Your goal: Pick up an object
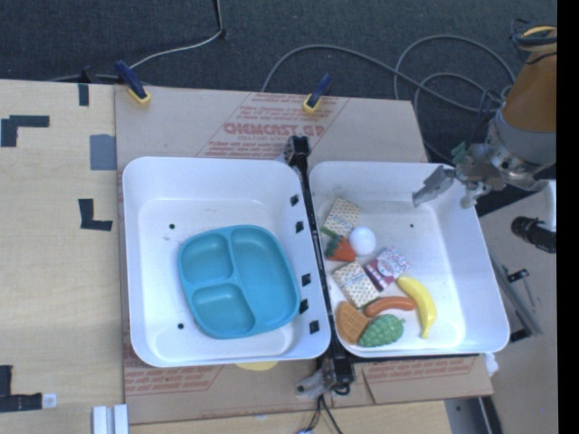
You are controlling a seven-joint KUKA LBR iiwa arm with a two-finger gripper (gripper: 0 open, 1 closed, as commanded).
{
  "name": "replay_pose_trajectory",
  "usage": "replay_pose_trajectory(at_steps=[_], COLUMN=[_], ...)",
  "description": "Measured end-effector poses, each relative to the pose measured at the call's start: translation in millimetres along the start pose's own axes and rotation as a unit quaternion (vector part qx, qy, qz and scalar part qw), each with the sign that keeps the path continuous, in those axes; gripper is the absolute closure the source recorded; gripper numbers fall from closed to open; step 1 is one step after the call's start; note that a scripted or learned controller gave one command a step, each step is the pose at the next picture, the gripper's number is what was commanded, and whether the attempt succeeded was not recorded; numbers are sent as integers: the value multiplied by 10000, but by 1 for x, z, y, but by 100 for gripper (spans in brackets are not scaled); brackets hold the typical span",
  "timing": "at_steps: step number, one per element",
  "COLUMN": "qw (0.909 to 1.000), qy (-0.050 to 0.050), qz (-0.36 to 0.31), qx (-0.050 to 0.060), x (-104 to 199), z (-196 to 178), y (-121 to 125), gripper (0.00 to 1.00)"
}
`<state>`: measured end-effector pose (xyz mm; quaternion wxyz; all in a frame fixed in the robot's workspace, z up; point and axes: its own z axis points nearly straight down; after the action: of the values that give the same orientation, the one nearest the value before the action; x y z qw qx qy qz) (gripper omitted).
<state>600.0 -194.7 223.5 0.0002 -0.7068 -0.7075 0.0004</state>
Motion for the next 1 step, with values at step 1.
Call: replay_pose_trajectory(at_steps=[1], qw=[10000], qy=[6], qz=[1], qx=[6], x=[18], z=[117], y=[-52], gripper=[0])
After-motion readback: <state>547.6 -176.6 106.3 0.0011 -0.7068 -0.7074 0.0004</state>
